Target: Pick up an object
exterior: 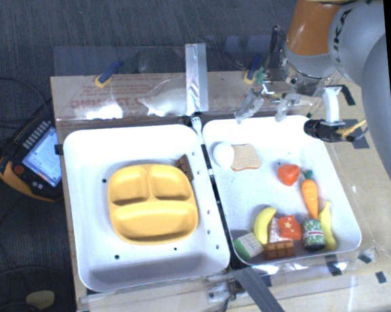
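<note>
Carrot [311, 197] nr right bin [332, 167] right wall, bin centre bare, end effector [264, 106] open, holding nothing, above far rim.

The arm [348, 30] is cut off by the top and right edges. A brown piece [185, 165] lies partly hidden behind the yellow tray [152, 203] — too small to identify. The can [314, 233] hides part of a banana [329, 225].
</note>
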